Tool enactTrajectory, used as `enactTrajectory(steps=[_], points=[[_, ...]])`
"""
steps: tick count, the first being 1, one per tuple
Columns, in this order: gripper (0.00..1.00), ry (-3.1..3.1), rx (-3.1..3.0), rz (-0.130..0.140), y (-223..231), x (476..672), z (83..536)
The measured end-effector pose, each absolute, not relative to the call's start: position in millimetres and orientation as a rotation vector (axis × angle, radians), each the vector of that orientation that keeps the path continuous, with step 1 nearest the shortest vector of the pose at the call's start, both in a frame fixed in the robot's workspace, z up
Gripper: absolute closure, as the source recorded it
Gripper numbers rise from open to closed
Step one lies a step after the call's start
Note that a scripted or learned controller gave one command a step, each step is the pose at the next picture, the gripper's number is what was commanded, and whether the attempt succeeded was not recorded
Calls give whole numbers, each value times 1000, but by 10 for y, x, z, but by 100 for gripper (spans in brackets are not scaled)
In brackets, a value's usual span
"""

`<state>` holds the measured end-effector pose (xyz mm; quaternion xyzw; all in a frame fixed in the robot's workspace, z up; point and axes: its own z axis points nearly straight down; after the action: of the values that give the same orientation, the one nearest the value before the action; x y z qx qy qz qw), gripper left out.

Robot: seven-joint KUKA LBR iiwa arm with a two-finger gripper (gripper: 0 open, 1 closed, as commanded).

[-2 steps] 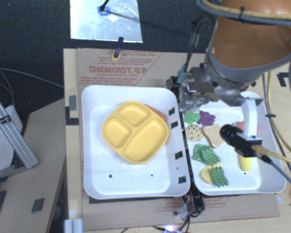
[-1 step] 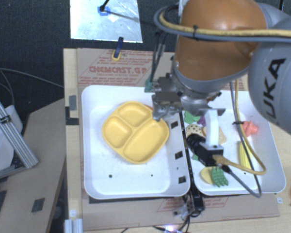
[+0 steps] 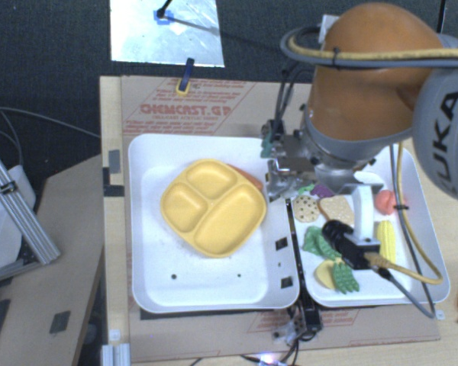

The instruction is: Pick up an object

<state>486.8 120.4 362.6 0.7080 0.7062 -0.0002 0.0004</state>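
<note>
Yellow plastic plate with three compartments (image 3: 212,207) is lying near the middle of the left shallow white bin (image 3: 175,280) — an orange-red piece (image 3: 249,178) is peeking out from under its far right rim. The gripper (image 3: 278,175) is hanging over that bin's right edge, just beside the plate; whether it is open or closed cannot be told. A brown dotted cookie (image 3: 307,208), a tan bread slice (image 3: 337,207) and a yellow corn cob (image 3: 386,239) are lying in the right white bin (image 3: 424,239).

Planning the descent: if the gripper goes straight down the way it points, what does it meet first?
Probably the speckled cookie in the right bin, just under the gripper; depth is unclear.
</note>
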Motion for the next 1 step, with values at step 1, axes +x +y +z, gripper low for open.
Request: enactTrajectory(steps=[1], points=[[100,2221,2222,-2,1186,5348,2932]])
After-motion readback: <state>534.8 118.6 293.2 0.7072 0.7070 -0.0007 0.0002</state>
